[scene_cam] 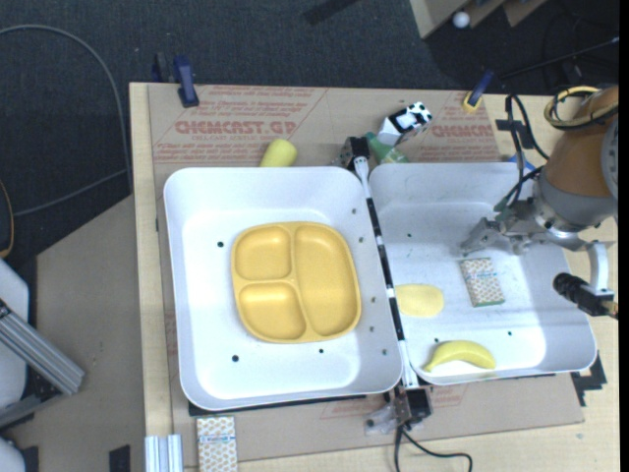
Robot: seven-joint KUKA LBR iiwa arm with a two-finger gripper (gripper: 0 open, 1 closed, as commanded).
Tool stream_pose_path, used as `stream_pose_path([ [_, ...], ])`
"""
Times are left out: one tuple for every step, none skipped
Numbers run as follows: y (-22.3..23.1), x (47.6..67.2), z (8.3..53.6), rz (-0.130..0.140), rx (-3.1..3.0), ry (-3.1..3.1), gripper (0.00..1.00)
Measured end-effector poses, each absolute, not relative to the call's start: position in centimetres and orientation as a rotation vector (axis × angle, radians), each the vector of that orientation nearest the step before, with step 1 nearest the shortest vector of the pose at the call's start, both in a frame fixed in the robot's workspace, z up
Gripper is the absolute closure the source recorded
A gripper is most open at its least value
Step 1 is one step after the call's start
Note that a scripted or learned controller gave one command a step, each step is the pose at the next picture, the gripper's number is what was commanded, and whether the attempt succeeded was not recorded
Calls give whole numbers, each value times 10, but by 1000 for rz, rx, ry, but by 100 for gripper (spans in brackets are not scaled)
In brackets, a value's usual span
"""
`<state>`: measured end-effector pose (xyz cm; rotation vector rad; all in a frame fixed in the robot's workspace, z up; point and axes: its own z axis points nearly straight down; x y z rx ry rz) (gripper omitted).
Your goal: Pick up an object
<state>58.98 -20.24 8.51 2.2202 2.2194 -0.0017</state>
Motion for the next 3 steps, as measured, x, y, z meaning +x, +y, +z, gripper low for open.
stream_pose_path([
  [-163, 524, 84, -1, 2224, 2223, 0],
  [-163, 524, 94, 0, 2223, 2220, 100],
  [-95, 584, 96, 3, 2219, 2223, 100],
])
